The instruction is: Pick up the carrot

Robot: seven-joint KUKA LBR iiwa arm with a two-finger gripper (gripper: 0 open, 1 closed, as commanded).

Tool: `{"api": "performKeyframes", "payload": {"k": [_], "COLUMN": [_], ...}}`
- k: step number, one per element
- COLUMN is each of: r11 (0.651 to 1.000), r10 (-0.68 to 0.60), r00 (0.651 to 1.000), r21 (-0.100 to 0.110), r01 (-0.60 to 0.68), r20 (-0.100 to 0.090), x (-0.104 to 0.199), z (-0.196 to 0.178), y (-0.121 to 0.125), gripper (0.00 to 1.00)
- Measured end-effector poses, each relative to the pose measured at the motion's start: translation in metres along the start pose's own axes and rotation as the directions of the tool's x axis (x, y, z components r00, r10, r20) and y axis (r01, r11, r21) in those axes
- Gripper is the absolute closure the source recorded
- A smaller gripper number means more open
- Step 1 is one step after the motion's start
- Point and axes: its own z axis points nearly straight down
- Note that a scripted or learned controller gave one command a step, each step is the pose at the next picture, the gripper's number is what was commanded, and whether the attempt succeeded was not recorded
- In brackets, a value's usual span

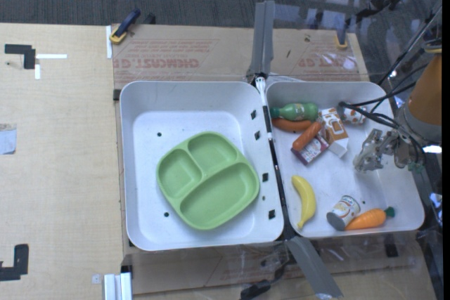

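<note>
Carrot (367, 219): lying in right bin (415, 204), near corner, beside small can (343, 211). Pincer (368, 154): above bin, apart from carrot, grasping nothing; spread indiscernible.

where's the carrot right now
The carrot lies in the right bin near its front right corner, touching the small can on its left, with the banana further left and the gripper above it in the camera view.

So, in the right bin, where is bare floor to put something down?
In the right bin, bare floor lies between the banana and the end effector, above the can and carrot. The top left, around the green bottle and snack packets, is crowded.
</note>
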Motion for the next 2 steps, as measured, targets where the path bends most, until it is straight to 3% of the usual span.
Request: {"api": "performKeyframes", "payload": {"k": [1,2], "r11": [1.000,0.994], "r10": [0.000,-0.110], "r00": [1.000,0.994], "r21": [0.000,0.002], "r01": [0.000,0.110], "r20": [0.000,-0.004], "x": [0.000,0.062], "z": [0.000,-0.160], "y": [0.000,-0.017], "gripper": [0.00,0.00]}}
